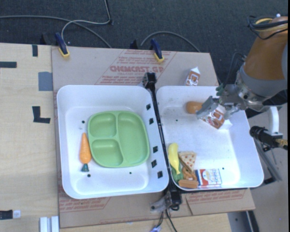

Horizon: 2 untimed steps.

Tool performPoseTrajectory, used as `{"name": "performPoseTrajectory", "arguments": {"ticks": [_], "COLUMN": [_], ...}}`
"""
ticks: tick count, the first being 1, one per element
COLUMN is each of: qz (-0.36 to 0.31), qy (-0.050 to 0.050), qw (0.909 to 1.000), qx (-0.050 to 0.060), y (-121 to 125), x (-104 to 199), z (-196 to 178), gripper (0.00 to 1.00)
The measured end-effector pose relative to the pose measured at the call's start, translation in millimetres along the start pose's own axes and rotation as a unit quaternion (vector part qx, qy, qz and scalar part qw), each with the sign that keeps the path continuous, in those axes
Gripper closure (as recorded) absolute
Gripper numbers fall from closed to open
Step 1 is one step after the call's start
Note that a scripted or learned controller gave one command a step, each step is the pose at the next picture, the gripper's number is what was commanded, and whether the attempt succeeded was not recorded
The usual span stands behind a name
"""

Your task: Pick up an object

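My gripper (216, 106) hangs over the back right part of the right bin (241, 175), right above a small red and white carton (216, 120) that lies tilted. The gripper's body hides the top of the carton. I cannot tell whether the carton is held or lying on the bin floor. An orange-brown roll (193, 107) sits just left of the gripper. Along the right bin's front left lie a yellow banana (173, 157), a slice of toast (187, 158), a hot dog (186, 182) and a white box with red and blue print (209, 177).
The left bin (67, 105) holds a green divided plate (118, 139) and an orange carrot (84, 150) beside it. A small milk carton (193, 76) stands on the cardboard behind the right bin. Cables and clamps lie at the back.
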State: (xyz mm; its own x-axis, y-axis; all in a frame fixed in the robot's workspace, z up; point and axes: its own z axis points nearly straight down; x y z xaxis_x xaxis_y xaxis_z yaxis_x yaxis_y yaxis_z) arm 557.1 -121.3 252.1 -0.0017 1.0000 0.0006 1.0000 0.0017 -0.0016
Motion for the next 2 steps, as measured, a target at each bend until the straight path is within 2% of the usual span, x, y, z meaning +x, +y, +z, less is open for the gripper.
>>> {"name": "performPoseTrajectory", "arguments": {"ticks": [1,2], "qz": [0.000,-0.001], "qy": [0.000,-0.006], "qw": [1.0000,0.9999], "qx": [0.001,-0.015], "y": [76,106], "x": [-9,-34], "z": [73,143], "gripper": [0.00,0.00]}}
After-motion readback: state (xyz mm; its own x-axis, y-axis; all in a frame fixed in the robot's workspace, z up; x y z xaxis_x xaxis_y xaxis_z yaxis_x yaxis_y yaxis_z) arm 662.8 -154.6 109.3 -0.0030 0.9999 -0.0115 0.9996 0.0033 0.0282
